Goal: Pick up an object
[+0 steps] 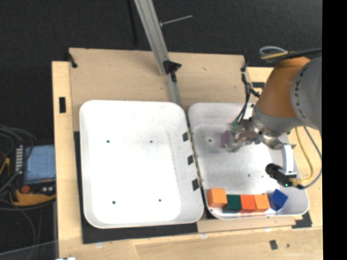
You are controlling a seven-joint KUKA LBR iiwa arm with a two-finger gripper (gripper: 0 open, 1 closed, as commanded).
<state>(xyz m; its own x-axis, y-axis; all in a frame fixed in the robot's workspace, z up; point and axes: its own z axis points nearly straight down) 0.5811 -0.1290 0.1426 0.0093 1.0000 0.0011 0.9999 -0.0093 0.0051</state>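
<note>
Purple object (pixel 224 140) sits right at the left tip of the hand (pixel 234 140), touching or nearly so, in the right bin (pixel 203 118). Whether it lies between the fingers is unclear, and I cannot tell if they are apart or together. Well below the hand, along the bin's near wall, stand orange blocks (pixel 217 197), a green block (pixel 233 203) and a blue block (pixel 278 199).

Off-task clutter around my bench.
I see a grey metal rail (pixel 154 34) slanting in from the far side, a blue-faced box (pixel 40 164) with cables at far left, and black carpet (pixel 65 15) beyond.
</note>
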